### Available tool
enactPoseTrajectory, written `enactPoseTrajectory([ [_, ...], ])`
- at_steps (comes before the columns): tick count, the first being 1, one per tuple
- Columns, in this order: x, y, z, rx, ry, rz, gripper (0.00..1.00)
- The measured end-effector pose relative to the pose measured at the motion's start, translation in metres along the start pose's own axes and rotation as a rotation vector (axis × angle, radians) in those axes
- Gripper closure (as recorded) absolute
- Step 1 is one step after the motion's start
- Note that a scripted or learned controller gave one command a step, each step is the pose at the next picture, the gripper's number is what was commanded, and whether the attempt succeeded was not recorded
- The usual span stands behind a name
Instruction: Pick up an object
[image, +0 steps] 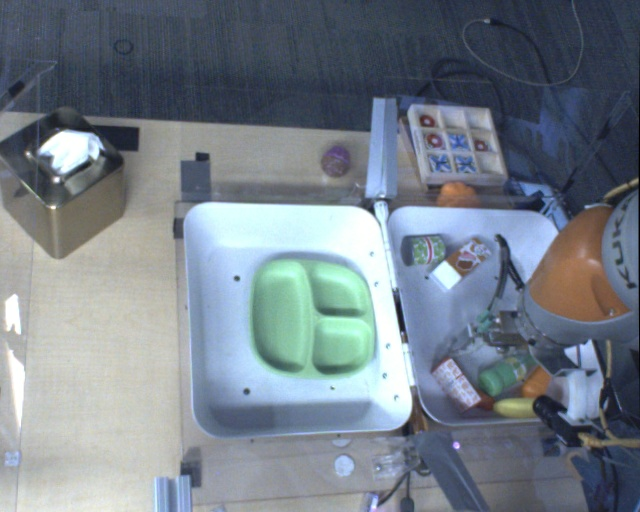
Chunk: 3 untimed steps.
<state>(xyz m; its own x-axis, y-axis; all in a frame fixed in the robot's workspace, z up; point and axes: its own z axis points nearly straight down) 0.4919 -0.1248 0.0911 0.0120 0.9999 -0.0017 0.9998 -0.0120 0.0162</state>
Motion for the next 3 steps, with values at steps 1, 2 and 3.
enactPoseTrajectory([
  [1,-0.054,-0.001,-0.075,0.009,-0.001,0.182,0.00],
  [2,-0.064,0.001,0.001,0.000,-0.001,0.126,0.00],
  [3,-0.066,0.005,-0.012,-0.010,-0.006,0.124,1.00],
])
